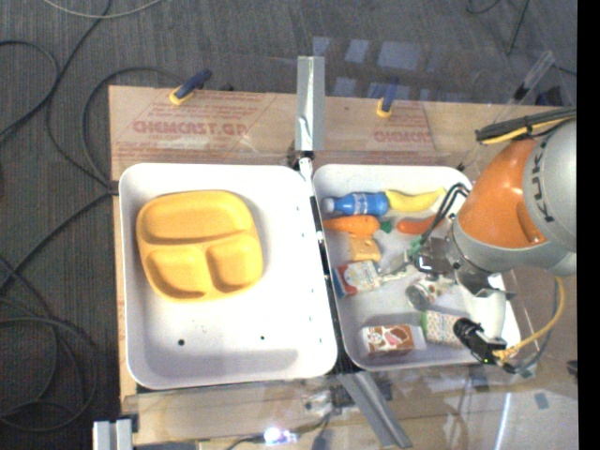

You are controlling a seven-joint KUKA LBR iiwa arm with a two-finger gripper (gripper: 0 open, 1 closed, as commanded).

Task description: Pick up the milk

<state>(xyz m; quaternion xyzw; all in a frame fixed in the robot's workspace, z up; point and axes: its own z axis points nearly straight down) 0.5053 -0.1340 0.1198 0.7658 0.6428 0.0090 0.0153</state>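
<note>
As arm (506,209) overhangs: one milk carton (359,277), one banana (415,198).

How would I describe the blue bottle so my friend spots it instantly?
Look in the right-hand white bin, along its far wall. The blue bottle lies on its side there, left of the yellow banana; it is the only blue thing in the bin.

Red print reading "CHEMCAST GP" runs across the brown paper-faced board (192,127) behind the left bin (131,279), a fainter repeat shows behind the right bin (375,174) (too faint to read whole), and the dark letters "KU" stand on the arm (511,204) at the right edge.
</note>
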